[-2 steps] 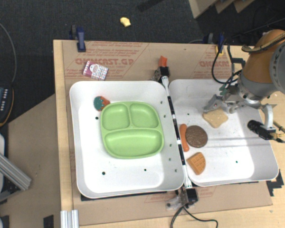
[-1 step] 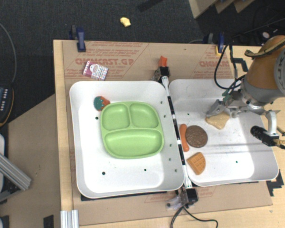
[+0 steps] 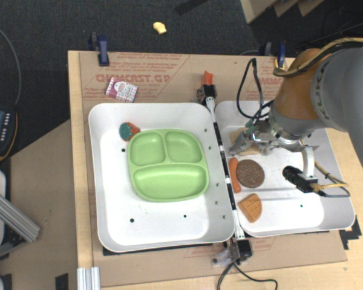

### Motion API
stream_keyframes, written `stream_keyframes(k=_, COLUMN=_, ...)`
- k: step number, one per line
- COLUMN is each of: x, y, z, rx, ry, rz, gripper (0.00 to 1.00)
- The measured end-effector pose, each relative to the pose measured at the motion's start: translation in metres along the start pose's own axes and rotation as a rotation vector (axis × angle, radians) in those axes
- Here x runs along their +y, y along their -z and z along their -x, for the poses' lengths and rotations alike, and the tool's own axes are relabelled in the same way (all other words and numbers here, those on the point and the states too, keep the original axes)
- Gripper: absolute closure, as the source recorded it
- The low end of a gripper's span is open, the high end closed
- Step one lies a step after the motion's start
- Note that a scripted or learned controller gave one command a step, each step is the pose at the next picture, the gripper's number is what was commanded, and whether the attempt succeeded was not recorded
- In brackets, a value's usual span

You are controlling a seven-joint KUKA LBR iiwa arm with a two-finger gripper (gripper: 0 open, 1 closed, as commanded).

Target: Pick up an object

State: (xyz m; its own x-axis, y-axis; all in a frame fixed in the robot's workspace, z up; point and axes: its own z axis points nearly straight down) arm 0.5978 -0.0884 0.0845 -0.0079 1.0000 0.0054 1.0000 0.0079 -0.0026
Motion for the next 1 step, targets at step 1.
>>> stream_keyframes(k=1, x=-0.0947, y=0.0011, z=0.0188, rx=-0.004, ry=-0.013, rz=-0.006, gripper=0.0)
